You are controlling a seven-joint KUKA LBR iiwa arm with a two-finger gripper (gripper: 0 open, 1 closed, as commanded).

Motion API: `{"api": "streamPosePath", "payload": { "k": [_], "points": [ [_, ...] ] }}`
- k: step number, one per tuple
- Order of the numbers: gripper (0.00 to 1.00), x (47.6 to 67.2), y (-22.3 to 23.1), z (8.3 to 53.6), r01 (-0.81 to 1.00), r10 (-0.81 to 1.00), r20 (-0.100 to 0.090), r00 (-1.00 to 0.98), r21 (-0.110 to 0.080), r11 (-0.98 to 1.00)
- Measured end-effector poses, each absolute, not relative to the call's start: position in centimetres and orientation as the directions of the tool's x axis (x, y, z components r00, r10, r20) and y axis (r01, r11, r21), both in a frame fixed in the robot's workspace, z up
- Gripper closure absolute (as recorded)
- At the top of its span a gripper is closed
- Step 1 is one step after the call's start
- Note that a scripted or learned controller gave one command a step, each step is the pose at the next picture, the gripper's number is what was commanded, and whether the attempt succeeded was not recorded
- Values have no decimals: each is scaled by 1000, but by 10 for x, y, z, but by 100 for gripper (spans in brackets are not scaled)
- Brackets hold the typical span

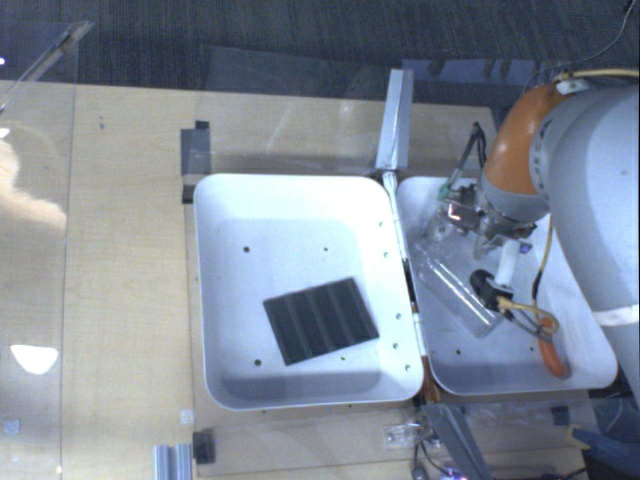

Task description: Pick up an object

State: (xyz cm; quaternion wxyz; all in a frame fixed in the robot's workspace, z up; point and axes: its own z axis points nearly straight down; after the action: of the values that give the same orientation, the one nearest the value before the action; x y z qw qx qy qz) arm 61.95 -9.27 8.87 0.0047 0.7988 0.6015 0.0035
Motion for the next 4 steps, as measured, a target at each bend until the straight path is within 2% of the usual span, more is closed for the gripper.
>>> {"api": "streamPosePath", "payload": {
  "k": [1, 2, 3, 4],
  "points": [
    [0, 580, -83, 90, 998, 998, 0, 69, 13, -69],
    [0, 584, -130, 147, 996, 996, -1, 85, 6, -85],
    [0, 535, -102, 90, 1000, 1000, -1, -9, 15, 9],
    [0, 542, -93, 122, 995, 995, 0, 102, 6, -102]
  ]
}}
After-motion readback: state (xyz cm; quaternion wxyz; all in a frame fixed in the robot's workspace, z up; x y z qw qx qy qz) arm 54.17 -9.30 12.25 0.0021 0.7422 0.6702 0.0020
